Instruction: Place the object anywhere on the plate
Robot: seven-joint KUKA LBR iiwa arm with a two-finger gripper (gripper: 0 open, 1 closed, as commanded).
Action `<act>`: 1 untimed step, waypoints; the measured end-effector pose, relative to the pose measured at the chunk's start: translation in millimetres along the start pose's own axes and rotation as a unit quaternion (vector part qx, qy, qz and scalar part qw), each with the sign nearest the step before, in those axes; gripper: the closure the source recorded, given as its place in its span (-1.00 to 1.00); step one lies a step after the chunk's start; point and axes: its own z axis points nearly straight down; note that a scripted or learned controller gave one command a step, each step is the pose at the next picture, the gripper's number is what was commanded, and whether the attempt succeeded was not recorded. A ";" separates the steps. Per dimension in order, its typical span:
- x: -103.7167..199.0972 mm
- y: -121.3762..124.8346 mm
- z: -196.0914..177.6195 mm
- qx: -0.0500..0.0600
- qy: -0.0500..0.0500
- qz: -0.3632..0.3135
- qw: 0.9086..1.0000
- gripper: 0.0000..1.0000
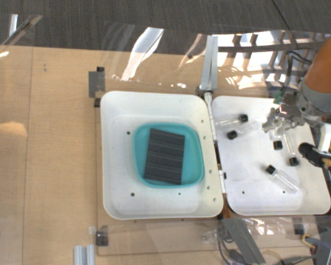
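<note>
A dark grey ridged block [165, 155] lies flat on the teal plate [196, 169], which sits in the middle of the left white bin [116, 148]. My gripper [278, 122] hangs over the upper right part of the right bin [254, 200], far from the plate. The arm's grey wrist and orange band [324, 73] rise behind it at the right edge. I see nothing clearly held at the gripper's tip.
Several small clear vials with black caps lie scattered in the right bin, such as one vial [238, 118] near the top and another vial [281, 176] lower down. A raised divider [214, 148] separates the two bins. Wooden bench lies to the left.
</note>
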 end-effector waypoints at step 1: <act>-0.1 0.0 0.0 0.000 0.000 0.000 1.000 -1.00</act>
